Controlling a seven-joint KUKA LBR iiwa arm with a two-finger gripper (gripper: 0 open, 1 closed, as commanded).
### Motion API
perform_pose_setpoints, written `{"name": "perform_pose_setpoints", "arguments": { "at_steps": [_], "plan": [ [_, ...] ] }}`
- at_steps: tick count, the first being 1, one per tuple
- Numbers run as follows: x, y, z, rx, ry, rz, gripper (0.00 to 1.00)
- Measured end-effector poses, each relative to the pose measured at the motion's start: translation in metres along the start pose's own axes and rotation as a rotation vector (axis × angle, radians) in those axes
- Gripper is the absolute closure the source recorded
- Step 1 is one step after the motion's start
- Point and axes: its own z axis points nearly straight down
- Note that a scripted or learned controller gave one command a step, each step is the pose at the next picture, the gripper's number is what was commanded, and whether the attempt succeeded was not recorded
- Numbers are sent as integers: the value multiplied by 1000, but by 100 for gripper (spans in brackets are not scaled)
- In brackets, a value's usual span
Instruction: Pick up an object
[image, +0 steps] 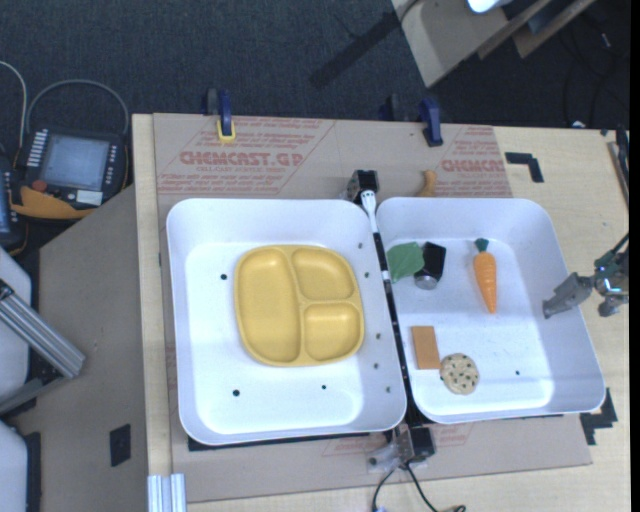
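1. Fingers (583, 291) at the right bin's (520, 215) far right wall, spread apart, with nothing between them; one grey tip reaching over the bin floor, the other part near the frame edge.
2. Nearest to the fingers, toward the bin's middle: carrot (485, 281), lying lengthwise, green top pointing away from the camera. Likely the easiest target, yet round and tapered, so apt to roll or squirt out under a closing pinch off its axis.
3. Farther from the fingers, toward the near edge: round cookie (459, 373) and, just beside it, a flat tan cracker (425, 347). Both low and flat; probable failure here a closing on air or a scrape along the floor.
4. Farthest, against the dividing wall: green piece (404, 261) touching a dark object (431, 264). Crowded, so risk of nudging both and gripping neither.
5. Beyond that, in the left bin (190, 300): yellow divided plate (298, 303), too broad for a pinch by the look of it.
6. Other hazard: fingers close to the bin wall, so a descent here risks striking the rim and shifting the bin on the worktop (300, 150).
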Motion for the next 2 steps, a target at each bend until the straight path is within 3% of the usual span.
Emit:
{"name": "perform_pose_setpoints", "arguments": {
  "at_steps": [1, 2],
  "plan": [
    [1, 3, -7, -13, -4, -5, 0],
    [6, -6, 49, -7, 0, -4, 0]
  ]
}}
